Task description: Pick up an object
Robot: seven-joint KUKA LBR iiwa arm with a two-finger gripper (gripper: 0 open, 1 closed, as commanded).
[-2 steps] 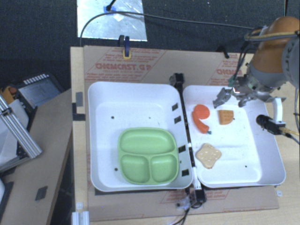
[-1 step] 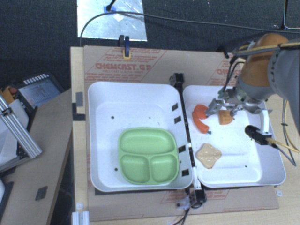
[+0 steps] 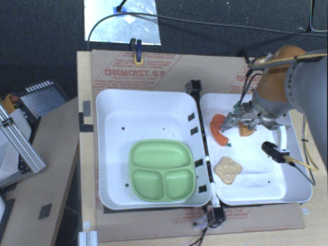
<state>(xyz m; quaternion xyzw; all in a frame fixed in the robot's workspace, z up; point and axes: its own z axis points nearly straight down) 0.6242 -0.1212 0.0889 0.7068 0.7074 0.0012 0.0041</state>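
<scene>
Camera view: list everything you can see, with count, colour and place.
left bin: one, white, on the board's left half
right bin: one, white, right beside the left bin
tray: one, green, three compartments, front of the left bin
red piece: one, red-orange, curved, right bin near its left wall
beige piece: one, pale tan, right bin, front left
orange piece: one, orange-brown, right bin, partly hidden under the wrist
board: one, tan with red lettering, under both bins
clamp: one, yellow and black, board's far edge
arm: one, grey with an orange band, reaching in from the right; jaws low over the right bin, beside the red piece
</scene>
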